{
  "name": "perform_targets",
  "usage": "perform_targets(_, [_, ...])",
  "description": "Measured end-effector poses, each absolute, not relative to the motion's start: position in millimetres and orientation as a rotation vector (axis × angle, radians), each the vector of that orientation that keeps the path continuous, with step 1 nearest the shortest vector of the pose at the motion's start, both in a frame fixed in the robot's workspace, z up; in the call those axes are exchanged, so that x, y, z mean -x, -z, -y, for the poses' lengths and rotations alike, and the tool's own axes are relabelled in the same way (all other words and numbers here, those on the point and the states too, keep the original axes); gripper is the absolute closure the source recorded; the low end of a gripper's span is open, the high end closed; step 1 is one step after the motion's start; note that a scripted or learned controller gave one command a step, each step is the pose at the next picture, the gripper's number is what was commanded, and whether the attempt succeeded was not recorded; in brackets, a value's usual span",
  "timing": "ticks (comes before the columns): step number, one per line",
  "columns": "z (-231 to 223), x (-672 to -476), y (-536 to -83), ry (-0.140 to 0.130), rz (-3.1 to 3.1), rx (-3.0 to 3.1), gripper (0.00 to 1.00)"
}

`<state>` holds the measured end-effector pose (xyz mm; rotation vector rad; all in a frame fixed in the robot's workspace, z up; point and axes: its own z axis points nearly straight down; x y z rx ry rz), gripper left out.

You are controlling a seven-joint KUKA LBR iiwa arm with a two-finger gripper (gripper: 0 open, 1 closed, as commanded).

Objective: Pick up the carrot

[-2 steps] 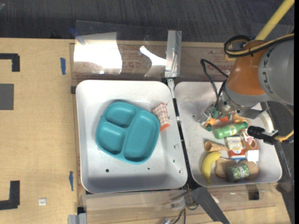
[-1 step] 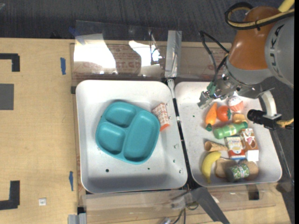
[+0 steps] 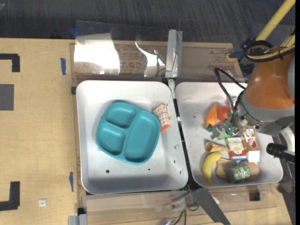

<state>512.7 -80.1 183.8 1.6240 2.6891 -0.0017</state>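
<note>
— Brown board covers the bench (image 3: 37, 125), and two white bins sit on it side by side; the left bin (image 3: 93, 172) has a teal plate (image 3: 127, 132) with compartments and a small packet (image 3: 162, 116) beside the plate's upper right edge; where is the carrot?

— In the right bin (image 3: 192, 102), near its upper middle; the carrot (image 3: 212, 115) lies tilted, its long axis running from upper right down to lower left, the narrow end pointing down and left; clutter sits just below it: a carton (image 3: 236, 147), a banana (image 3: 209, 165), a green can (image 3: 240, 172).

— And the gripper?

— The gripper (image 3: 230, 124) hangs low under the orange band of the arm (image 3: 269, 86), just right of the carrot and slightly below its upper end; so the carrot lies to the left of it in this view, very near, perhaps touching.

— Does it have hold of anything?

— I cannot tell how wide it stands or whether it grasps anything; the wrist and clutter blur that spot; I judge a short shift left would centre it across the carrot's axis.
</note>
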Motion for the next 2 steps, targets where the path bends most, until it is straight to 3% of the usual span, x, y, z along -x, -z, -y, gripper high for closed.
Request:
perform_targets(1, [147.1, -521.7, -94.9, -0.003, -2.749, -1.508, 1.0])
perform_targets(2, [146.4, -520.2, -92.8, -0.002, -2.754, -1.511, 0.0])
